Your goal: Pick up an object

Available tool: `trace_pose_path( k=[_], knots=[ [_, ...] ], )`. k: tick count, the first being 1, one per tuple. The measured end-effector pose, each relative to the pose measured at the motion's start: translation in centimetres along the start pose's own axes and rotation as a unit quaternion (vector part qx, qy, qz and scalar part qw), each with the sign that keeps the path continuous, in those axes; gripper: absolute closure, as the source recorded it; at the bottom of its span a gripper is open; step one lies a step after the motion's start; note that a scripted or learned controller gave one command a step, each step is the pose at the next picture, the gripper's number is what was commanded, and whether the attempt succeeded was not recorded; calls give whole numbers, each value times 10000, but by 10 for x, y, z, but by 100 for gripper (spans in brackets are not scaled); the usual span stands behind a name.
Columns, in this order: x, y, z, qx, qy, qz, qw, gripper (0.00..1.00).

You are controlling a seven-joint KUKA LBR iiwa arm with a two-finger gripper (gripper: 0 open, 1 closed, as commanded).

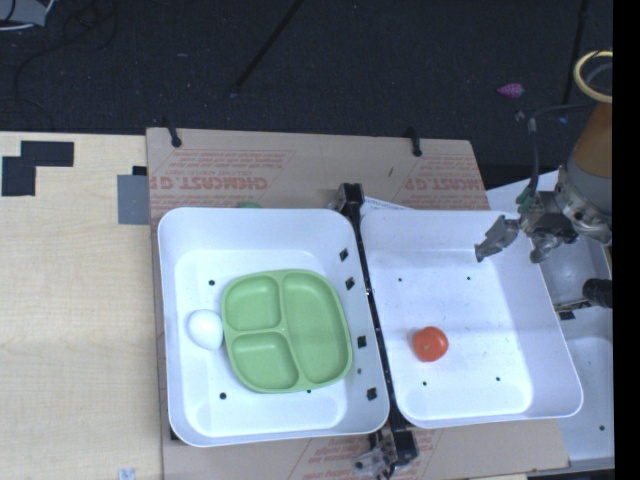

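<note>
A small red-orange ball, much like a tomato (431, 344), lies in the right bin (470, 408), towards its front left. The left bin (190, 238) holds a green divided plate (286, 329) with a white egg-shaped object (205, 328) touching its left edge. My gripper (517, 242) hangs over the right bin's far right corner, well up and to the right of the red ball. Its two grey fingers (494, 238) stand apart, open, with nothing between them.
The grey arm with its orange band (592, 148) comes in from the right edge. A black divider (362, 298) with clips runs between the two bins. Both bins rest on a cardboard sheet (300, 168) over a light wooden bench (70, 308).
</note>
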State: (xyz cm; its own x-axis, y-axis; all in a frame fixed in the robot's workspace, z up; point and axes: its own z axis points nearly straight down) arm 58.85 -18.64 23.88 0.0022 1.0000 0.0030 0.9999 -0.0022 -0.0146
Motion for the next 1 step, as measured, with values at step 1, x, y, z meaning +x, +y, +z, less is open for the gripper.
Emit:
trace_pose_path(
  k=[1],
  knots=[
    [0,2,-7,-60,-11,-11,10000,0]
  ],
)
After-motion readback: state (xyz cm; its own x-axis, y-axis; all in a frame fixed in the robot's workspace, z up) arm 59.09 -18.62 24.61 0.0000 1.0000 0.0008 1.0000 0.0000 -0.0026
